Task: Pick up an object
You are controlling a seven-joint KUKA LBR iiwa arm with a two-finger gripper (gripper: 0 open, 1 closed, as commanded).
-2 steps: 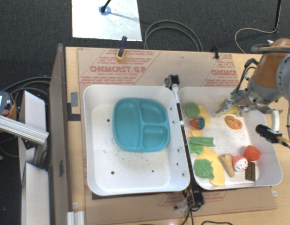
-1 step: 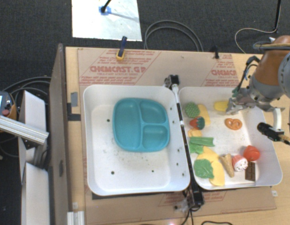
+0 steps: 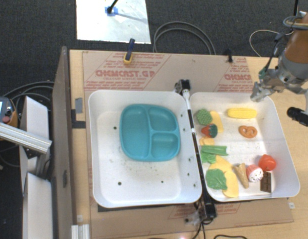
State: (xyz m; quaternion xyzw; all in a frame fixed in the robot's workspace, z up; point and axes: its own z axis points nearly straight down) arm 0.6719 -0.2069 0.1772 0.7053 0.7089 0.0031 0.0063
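Note:
The right bin [image 3: 281, 133] holds several toy foods: a corn cob [image 3: 241, 113], a pretzel [image 3: 247, 131], a green broccoli piece [image 3: 203, 116], a red strawberry-like piece [image 3: 210, 131], green beans [image 3: 213, 152], a yellow banana [image 3: 227, 176], a lettuce leaf [image 3: 216, 179], a red tomato [image 3: 267, 162] and a brown chocolate piece [image 3: 265, 183]. My gripper [image 3: 260, 92] hangs over the far right rim of that bin, just up and right of the corn cob. Nothing shows between it and the bin.
The left bin [image 3: 106, 148] carries a teal divided plate [image 3: 149, 132]. A black-and-white rod [image 3: 190, 118] lies along the seam between the bins. Cables loop on the cardboard behind the bins. A metal bracket stands at the far left.

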